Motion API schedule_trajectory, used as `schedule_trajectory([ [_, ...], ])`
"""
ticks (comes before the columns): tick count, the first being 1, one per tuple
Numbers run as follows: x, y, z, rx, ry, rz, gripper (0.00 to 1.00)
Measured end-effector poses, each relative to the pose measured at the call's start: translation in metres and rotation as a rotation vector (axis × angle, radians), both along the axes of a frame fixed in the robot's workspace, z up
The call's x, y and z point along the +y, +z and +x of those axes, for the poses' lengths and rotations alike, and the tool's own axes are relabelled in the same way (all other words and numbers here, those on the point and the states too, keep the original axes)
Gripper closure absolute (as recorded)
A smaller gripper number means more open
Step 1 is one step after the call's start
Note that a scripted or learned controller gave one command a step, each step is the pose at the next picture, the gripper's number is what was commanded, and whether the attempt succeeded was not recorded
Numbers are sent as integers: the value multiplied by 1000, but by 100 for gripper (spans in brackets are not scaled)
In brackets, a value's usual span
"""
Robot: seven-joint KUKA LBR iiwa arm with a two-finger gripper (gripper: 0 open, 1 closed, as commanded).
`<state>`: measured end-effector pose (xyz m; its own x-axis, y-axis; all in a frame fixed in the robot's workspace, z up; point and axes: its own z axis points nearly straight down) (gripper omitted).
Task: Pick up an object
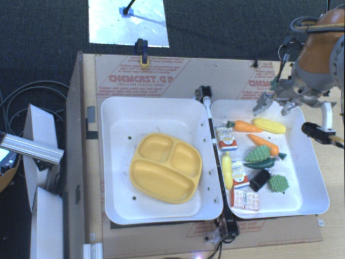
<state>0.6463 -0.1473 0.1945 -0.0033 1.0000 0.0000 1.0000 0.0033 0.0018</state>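
Nearest, in the right bin (315, 198), lay one red-and-white packet (246, 200), one black block (260, 179) and one green bumpy toy (278, 183). Farther back were two carrots (264, 143), one corn cob (269, 125) and one yellow banana (227, 171). The left bin (116, 161) held one yellow tray (165, 168). At the far edge of the right bin, the end effector (276, 106) hung open, holding nothing.

My arm (323, 42) has a rounded orange band above grey wrist housings. Dark cables loop beside the upper joint. My gripper (275, 106) carries pale grey metal fingers (261, 105), with a white bracket and black cylindrical fitting alongside.
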Motion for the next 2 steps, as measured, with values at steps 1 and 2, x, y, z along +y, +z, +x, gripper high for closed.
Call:
schedule_trajectory([
  [1, 5, -83, 7, -19, 0, -5, 0],
  [2, -7, -111, -44, 5, -4, 0, 0],
])
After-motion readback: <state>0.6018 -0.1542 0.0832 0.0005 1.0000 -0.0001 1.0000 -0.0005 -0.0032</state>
